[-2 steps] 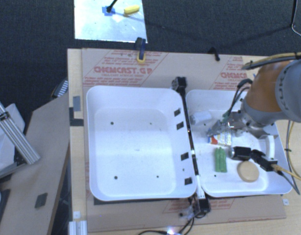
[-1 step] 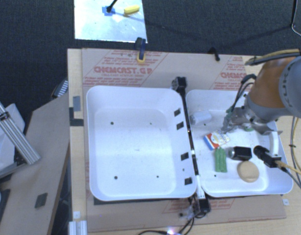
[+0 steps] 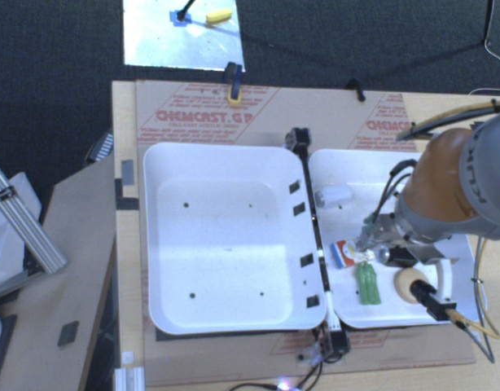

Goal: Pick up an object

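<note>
You have two shallow white bins side by side, both smooth moulded plastic with rounded corners. The left bin point(image 3: 225, 243) fills the middle of the frame and shows four small dark dots on its floor. The right bin point(image 3: 356, 168) sits at centre right. Four small black tabs point(image 3: 299, 209) run down the seam where the two rims meet.

Count four loose things in the right bin. One pale, glossy cylinder point(image 3: 333, 195) lies on its side near the upper left corner of that bin. One flat packet point(image 3: 340, 254) printed in red, white and blue lies near the bin's left wall. One green oblong object point(image 3: 368, 286), matte and narrow, lies lengthwise just right of the packet, towards the lower rim. One tan rounded lump point(image 3: 408, 283) lies just right of the green one.

The single arm point(image 3: 445, 187) comes in from the right, its orange band smooth and rounded. The gripper point(image 3: 366, 256) sits low over the right bin, just above the green object's upper end and beside the packet. You cannot tell whether it is apart or together, and nothing is visibly held in it.

Under the bins lies a tan board point(image 3: 201, 116) with red lettering. One yellow clamp point(image 3: 233, 94) sits on its upper edge. A silvery square sheet point(image 3: 168, 39) lies at upper left on dark carpet.
</note>
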`<state>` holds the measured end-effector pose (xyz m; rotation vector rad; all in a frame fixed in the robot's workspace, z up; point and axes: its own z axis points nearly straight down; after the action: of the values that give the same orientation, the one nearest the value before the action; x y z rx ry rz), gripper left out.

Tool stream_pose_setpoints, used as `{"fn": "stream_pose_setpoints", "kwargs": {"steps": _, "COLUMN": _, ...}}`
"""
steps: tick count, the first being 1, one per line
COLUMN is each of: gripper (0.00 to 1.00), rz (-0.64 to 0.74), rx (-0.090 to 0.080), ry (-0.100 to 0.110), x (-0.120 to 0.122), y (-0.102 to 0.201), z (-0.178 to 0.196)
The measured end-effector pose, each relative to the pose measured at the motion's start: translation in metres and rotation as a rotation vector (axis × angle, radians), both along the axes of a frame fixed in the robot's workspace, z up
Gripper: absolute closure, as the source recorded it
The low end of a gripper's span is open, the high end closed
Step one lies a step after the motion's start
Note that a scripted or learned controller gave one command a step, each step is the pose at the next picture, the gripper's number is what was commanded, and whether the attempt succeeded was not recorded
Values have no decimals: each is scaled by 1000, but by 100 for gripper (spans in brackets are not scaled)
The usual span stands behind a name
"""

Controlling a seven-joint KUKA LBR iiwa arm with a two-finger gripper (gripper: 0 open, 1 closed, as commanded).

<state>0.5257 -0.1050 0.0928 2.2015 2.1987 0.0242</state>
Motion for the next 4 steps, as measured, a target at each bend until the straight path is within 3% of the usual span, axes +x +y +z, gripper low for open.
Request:
{"fn": "stream_pose_setpoints", "kwargs": {"steps": 1, "gripper": 100, "rz": 16, "rx": 12, "ry": 13, "x": 80, "y": 81, "z": 99}}
{"fn": "stream_pose_setpoints", "kwargs": {"steps": 2, "gripper": 100, "rz": 11, "rx": 11, "ry": 12, "x": 113, "y": 109, "z": 232}}
{"fn": "stream_pose_setpoints", "kwargs": {"steps": 3, "gripper": 100, "rz": 11, "rx": 13, "ry": 46, "x": 104, "y": 189, "z": 83}}
{"fn": "stream_pose_setpoints", "kwargs": {"steps": 4, "gripper": 100, "rz": 10, "rx": 13, "ry": 24, "x": 131, "y": 225, "z": 147}}
